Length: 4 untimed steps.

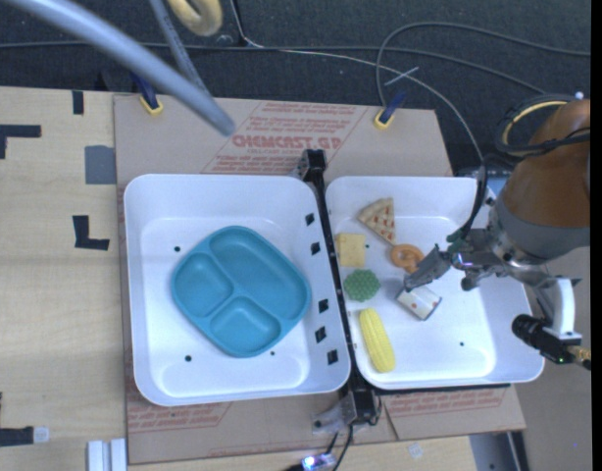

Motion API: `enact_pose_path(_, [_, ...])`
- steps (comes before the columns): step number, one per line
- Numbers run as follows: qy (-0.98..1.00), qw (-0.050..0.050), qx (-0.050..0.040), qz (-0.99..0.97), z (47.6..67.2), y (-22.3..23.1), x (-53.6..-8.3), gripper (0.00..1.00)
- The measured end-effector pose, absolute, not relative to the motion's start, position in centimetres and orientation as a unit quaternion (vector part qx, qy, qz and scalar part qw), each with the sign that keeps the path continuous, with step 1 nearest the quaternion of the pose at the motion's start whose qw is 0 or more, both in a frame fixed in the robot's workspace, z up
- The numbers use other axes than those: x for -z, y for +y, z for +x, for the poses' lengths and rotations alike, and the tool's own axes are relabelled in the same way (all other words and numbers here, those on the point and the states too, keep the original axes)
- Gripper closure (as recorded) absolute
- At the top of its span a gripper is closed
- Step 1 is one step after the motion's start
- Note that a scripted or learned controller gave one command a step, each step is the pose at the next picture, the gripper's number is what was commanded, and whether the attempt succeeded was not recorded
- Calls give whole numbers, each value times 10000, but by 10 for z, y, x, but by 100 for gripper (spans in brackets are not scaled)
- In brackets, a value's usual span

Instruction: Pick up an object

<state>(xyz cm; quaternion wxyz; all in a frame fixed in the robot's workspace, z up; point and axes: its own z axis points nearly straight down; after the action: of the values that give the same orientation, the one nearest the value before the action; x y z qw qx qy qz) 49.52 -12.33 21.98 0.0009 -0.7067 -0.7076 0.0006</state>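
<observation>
The right bin (477,356) holds several toy foods: a triangular waffle-like slice (377,219), a yellow block (351,250), an orange ring (407,256), a green round piece (361,285), a yellow corn cob (376,340) and a small white-and-brown block (420,304). My gripper (440,274) reaches in from the right and hangs low over the bin's middle. It is just above and to the right of the white-and-brown block, beside the orange ring. I see nothing lifted off the bin floor.
The left bin (144,263) holds a blue compartment plate (240,289). A black divider (323,253) runs between the bins. The grey and orange arm (546,194) covers the right bin's right edge. Cables (419,77) trail behind the bins.
</observation>
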Motion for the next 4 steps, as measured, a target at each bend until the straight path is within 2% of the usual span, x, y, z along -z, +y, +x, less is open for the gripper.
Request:
enact_pose_path(2, [-7071,30,-22,-7071,499,-137,-104,0])
enact_pose_path(3, [-7074,1,-7,-7068,499,-137,-84,0])
enact_pose_path(4, [-7074,-12,0,-7068,500,-137,-96,100])
